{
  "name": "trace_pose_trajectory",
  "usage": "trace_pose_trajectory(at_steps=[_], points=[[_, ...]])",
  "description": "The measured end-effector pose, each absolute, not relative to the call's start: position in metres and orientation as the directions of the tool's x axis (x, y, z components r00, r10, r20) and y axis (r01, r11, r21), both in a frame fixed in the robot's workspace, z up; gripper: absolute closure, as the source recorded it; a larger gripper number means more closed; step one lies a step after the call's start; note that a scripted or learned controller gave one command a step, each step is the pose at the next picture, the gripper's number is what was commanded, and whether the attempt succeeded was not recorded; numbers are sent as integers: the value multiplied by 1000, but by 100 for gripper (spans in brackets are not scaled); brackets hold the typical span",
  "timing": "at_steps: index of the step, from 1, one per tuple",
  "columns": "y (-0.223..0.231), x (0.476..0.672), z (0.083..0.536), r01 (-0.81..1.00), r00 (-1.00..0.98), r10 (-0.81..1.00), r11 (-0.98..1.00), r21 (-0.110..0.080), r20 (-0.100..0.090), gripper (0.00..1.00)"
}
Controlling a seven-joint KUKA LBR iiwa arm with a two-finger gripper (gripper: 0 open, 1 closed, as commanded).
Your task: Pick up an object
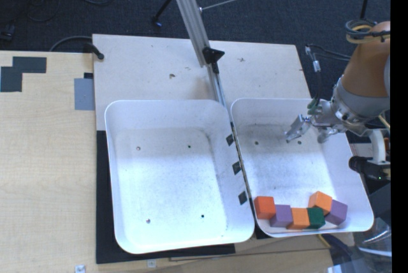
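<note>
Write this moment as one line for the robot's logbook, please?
claw: above right bin, holding nothing | blocks: clustered at right bin's near edge, untouched | left bin: no blocks | pick: not yet done

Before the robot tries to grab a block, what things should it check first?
1. Blocks to grab: ok. A cluster lies at the near edge of the right bin.
2. End effector over that bin: ok.
3. End effector above the blocks: not ok, it sits toward the far end.
4. Nothing held already: cannot tell.
5. One block standing apart: not ok, the orange, purple and green ones are bunched together.
</note>
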State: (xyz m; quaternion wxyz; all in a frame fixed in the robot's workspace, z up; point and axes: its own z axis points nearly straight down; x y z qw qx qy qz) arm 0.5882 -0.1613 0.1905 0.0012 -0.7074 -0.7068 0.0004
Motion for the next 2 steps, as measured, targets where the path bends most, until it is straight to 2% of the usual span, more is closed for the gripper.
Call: trace_pose_trajectory(at_steps=[1, 2], points=[[-191, 634, 159, 1000, -2, 1000, 2, 0, -1, 0], [-175, 638, 88, 1000, -2, 1000, 2, -2, 1, 0]])
